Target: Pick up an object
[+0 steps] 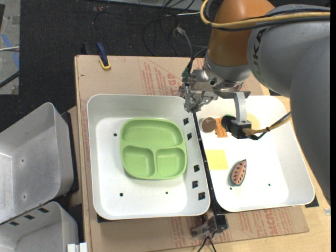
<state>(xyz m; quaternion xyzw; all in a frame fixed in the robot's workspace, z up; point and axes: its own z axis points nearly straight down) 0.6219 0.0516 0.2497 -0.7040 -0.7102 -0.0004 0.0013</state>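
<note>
While the arm (273, 41) is reaching in from 3 o'clock, the gripper (195, 100) is hanging over the divide between the two bins, at 12 o'clock of the scene's centre. Whether it is open or closed cannot be told, and nothing is showing in its grasp, so the pick is judged not yet done. Candidates are lying in the right bin (283, 193): a brown disc (208, 124) touching an orange piece (221, 131), a flat yellow square (217, 159) toward 6 o'clock of them, and a red-and-green slice (238, 172) with dark seeds beyond it. The left bin (102, 156) is bearing a green tray (153, 148) with three compartments.
</note>
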